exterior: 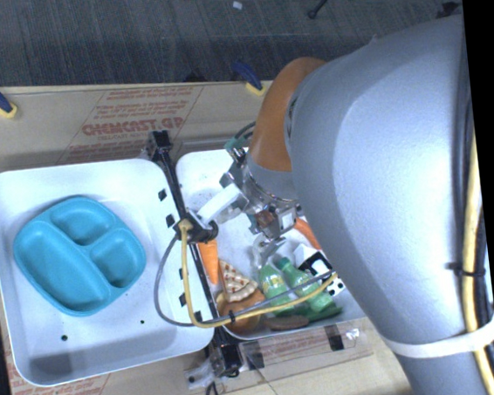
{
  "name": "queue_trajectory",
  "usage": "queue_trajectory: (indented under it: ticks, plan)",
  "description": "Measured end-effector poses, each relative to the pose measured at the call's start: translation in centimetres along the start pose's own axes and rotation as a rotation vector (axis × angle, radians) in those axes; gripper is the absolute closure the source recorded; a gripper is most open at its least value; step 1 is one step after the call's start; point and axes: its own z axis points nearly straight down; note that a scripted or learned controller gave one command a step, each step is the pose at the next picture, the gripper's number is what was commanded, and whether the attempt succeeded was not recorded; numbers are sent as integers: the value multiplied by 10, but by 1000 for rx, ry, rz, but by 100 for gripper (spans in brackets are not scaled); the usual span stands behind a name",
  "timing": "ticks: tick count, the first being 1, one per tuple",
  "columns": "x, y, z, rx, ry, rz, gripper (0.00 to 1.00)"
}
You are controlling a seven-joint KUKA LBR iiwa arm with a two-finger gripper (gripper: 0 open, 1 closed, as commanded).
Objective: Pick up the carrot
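The carrot (pixel 209 262) is a slim orange stick lying along the left wall of the right bin (pixel 199 173), pointing toward the front. My gripper (pixel 268 232) hangs over the middle of that bin, to the right of the carrot and apart from it. The grey arm with its orange band (pixel 268 129) covers the bin's right side.
A pizza slice (pixel 234 278), a green bottle (pixel 276 281), a brown bread-like piece (pixel 244 313), a white and black block (pixel 322 270) and another orange piece (pixel 307 232) crowd the right bin's front. A blue divided plate (pixel 77 252) lies in the left bin (pixel 88 358). Yellow and black cables (pixel 185 278) run over the divider.
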Motion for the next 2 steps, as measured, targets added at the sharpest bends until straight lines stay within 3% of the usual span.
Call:
queue_trajectory:
  ticks: [2]
  plan:
    - [0,0,0,0,0,0,0]
